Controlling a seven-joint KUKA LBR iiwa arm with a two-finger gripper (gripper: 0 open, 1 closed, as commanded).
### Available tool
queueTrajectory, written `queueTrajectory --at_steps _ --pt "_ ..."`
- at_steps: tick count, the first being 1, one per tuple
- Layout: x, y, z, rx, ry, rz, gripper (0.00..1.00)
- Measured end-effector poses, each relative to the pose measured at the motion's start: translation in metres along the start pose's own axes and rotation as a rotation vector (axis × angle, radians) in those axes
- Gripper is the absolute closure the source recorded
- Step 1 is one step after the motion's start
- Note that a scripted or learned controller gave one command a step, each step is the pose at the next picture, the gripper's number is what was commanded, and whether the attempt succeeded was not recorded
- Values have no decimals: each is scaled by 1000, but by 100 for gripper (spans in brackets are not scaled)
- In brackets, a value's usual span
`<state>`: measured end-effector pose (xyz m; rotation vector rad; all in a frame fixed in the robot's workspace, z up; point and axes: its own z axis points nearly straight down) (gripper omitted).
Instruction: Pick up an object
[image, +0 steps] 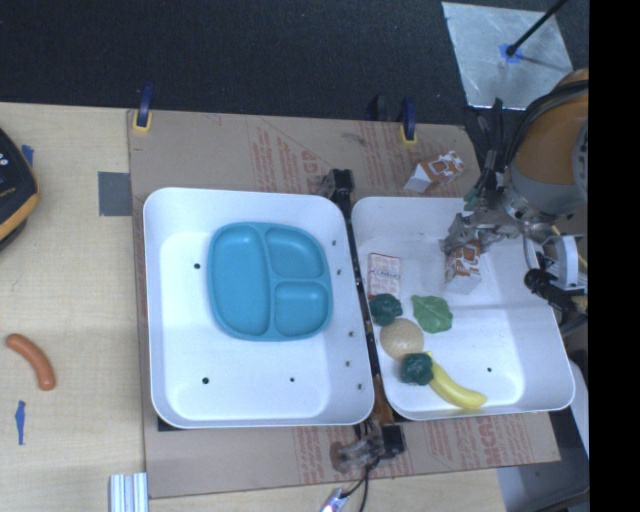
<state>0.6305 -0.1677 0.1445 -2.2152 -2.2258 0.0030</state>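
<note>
My gripper (468, 240) hangs over the far part of the right bin (520, 355). A small white and orange packet (463, 265) lies directly under it, touching its tip. Whether it is gripped is unclear. Nearer the bin's left wall lie a flat white and red packet (384, 272), a dark green lump (385, 308), a green leaf-shaped toy (433, 313), a beige round toy (402, 337), another dark green lump (417, 370) and a yellow banana (458, 391).
The left bin (180, 380) holds a blue divided plate (270, 280). Another small packet (437, 172) lies on the cardboard behind the right bin. A sausage toy (32, 360) and a black and yellow device (12, 190) sit on the bench far left.
</note>
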Motion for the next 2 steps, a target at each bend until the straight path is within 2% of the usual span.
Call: queueTrajectory --at_steps 1,2 --pt "52 26 -47 -1 1 1 100" --pt "93 -10 -65 2 0 -2 100"
